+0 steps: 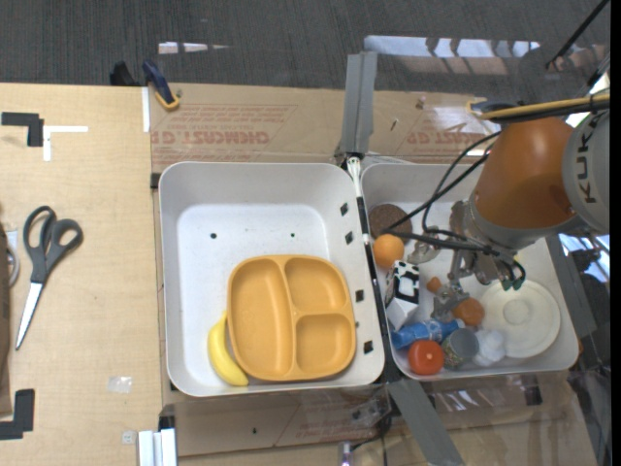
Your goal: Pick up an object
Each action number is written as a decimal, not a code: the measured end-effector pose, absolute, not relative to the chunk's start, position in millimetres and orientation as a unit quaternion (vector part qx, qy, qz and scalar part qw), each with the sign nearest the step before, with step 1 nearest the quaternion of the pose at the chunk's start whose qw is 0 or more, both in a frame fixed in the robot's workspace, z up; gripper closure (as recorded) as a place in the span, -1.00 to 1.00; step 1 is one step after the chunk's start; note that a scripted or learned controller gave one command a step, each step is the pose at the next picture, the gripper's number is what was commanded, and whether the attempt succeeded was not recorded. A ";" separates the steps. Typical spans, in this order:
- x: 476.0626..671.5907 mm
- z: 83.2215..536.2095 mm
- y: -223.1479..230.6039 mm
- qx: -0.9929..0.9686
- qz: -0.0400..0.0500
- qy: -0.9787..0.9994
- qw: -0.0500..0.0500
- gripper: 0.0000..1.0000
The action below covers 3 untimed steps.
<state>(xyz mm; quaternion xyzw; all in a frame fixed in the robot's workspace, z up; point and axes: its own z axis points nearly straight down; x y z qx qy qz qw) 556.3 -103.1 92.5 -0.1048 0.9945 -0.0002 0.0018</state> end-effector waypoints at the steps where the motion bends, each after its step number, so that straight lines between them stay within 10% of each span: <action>1: 491.5 98.0 -129.9 -0.092 -0.005 0.996 0.013 -1.00; 2: 538.2 92.4 -91.9 -0.056 0.000 0.998 0.002 -1.00; 3: 536.2 92.8 -134.9 -0.056 0.000 0.998 0.002 -1.00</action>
